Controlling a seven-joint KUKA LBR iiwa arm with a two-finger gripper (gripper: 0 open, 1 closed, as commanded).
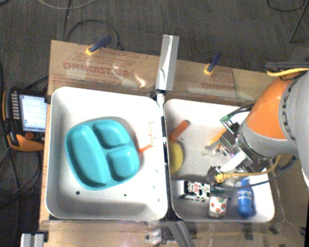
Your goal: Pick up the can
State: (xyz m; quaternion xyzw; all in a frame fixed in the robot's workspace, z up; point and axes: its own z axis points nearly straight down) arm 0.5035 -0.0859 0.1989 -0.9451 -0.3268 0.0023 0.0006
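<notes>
The can (218, 205) stands upright at the right bin's (199, 113) front edge, between a box (197, 190) and a blue bottle (244, 201). Rigid, smooth, probably light — grip its sides. The gripper (219, 173) hovers just behind it — aperture unclear.

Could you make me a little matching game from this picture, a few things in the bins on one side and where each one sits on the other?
Things:
1. teal divided plate
2. yellow fruit
3. blue bottle
4. can

Places:
A. right bin, near edge, just left of the blue bottle
B. right bin, against its left wall
C. left bin, middle
D. right bin, near right corner

Pairs: 1-C, 2-B, 3-D, 4-A
</notes>
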